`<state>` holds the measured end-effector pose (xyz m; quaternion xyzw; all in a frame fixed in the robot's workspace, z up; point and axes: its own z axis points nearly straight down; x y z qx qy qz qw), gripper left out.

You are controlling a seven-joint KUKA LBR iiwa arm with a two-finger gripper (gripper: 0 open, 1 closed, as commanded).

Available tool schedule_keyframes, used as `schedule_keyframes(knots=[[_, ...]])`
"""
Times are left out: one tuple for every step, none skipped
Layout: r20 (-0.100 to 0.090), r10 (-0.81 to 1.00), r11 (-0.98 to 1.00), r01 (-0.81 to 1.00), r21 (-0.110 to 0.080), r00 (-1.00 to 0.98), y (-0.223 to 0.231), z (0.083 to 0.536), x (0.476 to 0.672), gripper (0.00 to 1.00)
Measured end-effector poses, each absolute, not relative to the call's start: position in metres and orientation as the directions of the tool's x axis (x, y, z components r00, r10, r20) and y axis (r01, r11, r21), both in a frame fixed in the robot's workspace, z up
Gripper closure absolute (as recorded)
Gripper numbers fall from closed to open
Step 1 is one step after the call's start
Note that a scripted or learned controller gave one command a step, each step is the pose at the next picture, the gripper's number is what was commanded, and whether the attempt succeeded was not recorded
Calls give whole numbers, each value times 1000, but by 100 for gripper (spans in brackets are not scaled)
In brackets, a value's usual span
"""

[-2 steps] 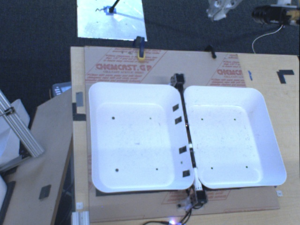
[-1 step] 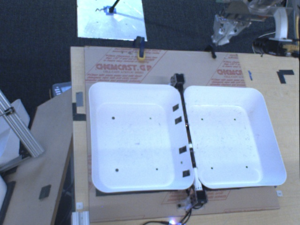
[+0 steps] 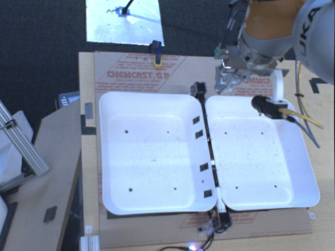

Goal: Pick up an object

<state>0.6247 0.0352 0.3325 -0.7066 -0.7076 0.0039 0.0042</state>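
Jaws hang by the far left corner of the right bin (image 3: 261, 166) — opening can't be told, nothing visibly held.

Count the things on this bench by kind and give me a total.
White bins: 2
Black tabs along the join between the bins: 4
Blue-and-yellow clamp at the far edge: 1
Total: 7
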Motion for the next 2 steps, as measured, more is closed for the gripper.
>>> schedule_keyframes(knots=[[1, 1000, 6, 1000, 12, -6, 61, 422, 663, 100], [2, 1000, 6, 1000, 16, -6, 78, 544, 668, 100]])
